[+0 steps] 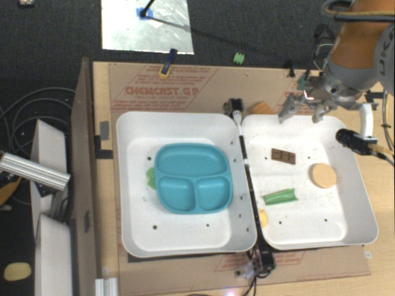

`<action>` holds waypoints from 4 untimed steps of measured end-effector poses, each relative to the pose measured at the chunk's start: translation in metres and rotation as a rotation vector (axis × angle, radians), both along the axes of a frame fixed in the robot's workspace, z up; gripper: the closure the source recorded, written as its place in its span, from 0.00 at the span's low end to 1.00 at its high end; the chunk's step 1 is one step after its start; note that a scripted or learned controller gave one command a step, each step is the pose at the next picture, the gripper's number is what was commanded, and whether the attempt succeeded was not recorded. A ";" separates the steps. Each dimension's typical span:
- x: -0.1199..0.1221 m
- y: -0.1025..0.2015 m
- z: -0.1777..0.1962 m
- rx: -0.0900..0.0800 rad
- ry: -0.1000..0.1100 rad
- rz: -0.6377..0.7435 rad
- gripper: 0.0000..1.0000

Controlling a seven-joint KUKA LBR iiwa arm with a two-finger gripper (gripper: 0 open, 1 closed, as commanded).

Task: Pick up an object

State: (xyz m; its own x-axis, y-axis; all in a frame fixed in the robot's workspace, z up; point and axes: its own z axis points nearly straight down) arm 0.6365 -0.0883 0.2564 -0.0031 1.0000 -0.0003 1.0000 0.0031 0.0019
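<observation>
In the right bin (345, 227) lie a brown chocolate-like bar (283, 156), a round tan cookie (323, 175) and a green bean pod (279, 196). A small yellow piece (263, 217) sits at that bin's left wall. My gripper (302, 112) hangs above the bin's far edge, fingers spread open and pointing down, with nothing between them. It is well beyond the chocolate bar and apart from every object.
The left bin (133, 227) bears a blue divided plate (192, 177) with a green item (150, 177) peeking out at its left. An orange piece (260, 108) lies outside, behind the bins' joint. The arm's body (361, 36) fills the upper right.
</observation>
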 end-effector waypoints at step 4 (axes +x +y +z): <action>0.003 -0.058 -0.170 -0.003 -0.008 0.002 0.00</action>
